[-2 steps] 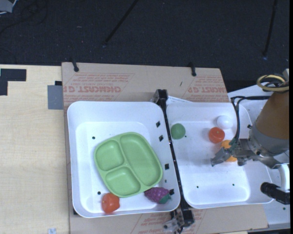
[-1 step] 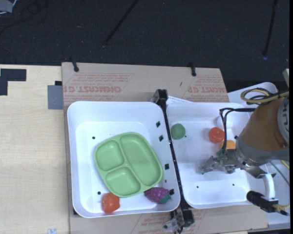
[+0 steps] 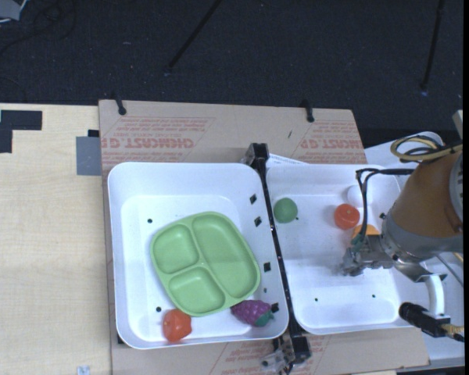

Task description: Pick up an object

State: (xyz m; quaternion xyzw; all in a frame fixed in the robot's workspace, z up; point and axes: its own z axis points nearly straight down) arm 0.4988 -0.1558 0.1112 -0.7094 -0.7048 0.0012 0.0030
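The gripper (image 3: 358,258) is low in the right bin (image 3: 320,319); I cannot tell its state. An orange ball (image 3: 346,216) lies just beyond it, a green ball (image 3: 285,209) farther left. The left bin (image 3: 133,186) holds a green plate (image 3: 205,262), a red fruit (image 3: 177,325) and purple grapes (image 3: 252,312) along its near edge.

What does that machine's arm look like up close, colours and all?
A thick rounded arm with a broad orange band and grey metal beside it. It narrows to a small, dark grey metal pincer. Black cables loop around it, and a yellow one coils above.
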